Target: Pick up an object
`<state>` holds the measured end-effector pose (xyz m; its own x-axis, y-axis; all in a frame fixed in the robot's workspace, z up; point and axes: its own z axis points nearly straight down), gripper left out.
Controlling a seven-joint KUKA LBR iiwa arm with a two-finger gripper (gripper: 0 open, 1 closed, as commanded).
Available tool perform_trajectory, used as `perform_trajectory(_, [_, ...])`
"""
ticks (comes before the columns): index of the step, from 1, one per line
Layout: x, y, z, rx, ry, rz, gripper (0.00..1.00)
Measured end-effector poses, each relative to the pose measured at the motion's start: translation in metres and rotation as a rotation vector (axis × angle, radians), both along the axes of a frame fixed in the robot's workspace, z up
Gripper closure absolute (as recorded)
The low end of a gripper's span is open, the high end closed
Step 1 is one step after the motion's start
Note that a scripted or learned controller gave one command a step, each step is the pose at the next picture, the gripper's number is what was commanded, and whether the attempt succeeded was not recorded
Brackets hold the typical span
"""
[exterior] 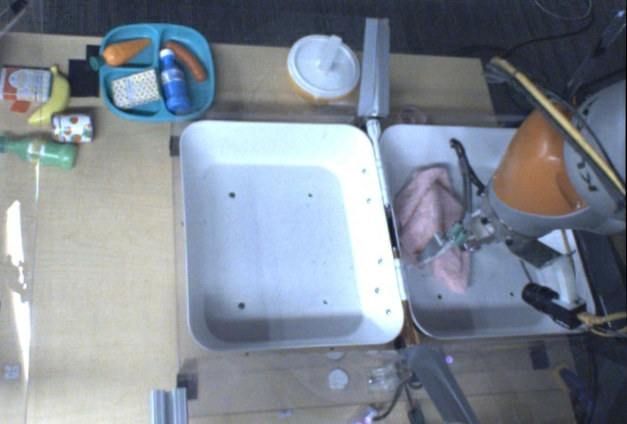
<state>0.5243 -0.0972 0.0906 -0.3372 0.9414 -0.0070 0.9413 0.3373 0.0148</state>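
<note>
Crumpled, a pink cloth [431, 221] lies at nine o'clock in the right bin [490, 319]; the gripper [458, 238] sits at the cloth's three o'clock edge, touching it, grip state impossible to tell; the left bin [284, 236] sits alongside on the table [88, 295].

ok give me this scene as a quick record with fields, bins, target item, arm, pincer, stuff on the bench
left bin: shallow white bin, bare floor showing
right bin: shallow white bin holding a crumpled pink cloth
arm: grey with orange band, reaching in from the right over the right bin
pincer: pincer down at the cloth's right edge; grip unclear
bench extras: blue divided tray of toy food, round white lidded container, yellow toy banana
</note>
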Motion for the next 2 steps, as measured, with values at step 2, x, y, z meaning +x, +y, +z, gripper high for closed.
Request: perform_trajectory(2, [0.069,0.035,0.092,-0.001,0.015,0.258,1.00])
